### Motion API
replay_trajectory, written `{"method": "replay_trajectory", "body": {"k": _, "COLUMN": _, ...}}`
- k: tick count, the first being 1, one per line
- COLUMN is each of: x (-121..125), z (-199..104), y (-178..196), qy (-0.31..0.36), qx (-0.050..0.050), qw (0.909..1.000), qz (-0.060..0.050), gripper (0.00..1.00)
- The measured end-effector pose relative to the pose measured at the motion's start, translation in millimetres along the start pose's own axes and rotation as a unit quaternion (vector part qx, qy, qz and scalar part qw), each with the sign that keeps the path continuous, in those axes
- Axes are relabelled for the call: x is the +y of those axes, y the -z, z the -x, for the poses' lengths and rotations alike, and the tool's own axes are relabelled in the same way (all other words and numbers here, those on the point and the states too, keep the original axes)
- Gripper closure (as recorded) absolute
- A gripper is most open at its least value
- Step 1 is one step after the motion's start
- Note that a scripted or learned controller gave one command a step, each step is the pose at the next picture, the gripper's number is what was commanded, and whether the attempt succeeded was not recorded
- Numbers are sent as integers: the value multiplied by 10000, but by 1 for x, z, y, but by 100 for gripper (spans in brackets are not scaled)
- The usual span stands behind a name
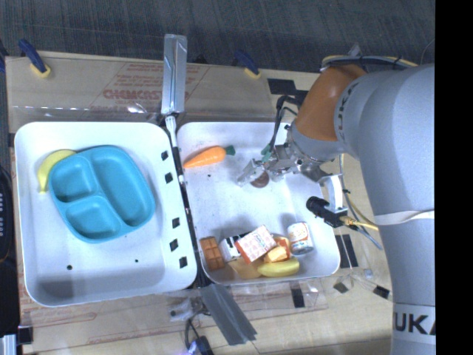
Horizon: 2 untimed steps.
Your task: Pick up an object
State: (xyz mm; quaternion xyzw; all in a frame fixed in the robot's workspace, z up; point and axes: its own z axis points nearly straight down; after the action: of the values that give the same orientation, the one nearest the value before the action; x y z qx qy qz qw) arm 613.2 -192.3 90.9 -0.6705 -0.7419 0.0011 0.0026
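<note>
My gripper (255, 174) hangs low over the right bin (222, 213), near its upper middle, with the grey arm and orange band behind it to the right. A small brown round thing sits right at its fingertips. An orange carrot (205, 156) lies to the left of the gripper near the bin's top left corner. Along the bin's front edge lies a cluster: a brown waffle-like block (211, 251), a red and white carton (256, 242), a small can (299, 237) and a yellow banana (278, 268).
The left bin (44, 272) holds a blue divided plate (102, 191) with a yellow banana-shaped piece (50, 165) tucked at its upper left. A metal divider bar (174, 72) stands between the bins at the back. Cardboard lines the bench behind.
</note>
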Motion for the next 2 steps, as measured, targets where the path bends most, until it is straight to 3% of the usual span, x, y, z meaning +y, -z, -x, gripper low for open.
{"method": "replay_trajectory", "body": {"k": 1, "x": -58, "z": 0, "y": 0, "qy": 513, "qx": -7, "qw": 9987, "qz": 14, "gripper": 0}}
{"method": "replay_trajectory", "body": {"k": 2, "x": -9, "z": 17, "y": 1, "qy": 841, "qx": -11, "qw": 9965, "qz": 20, "gripper": 0}}
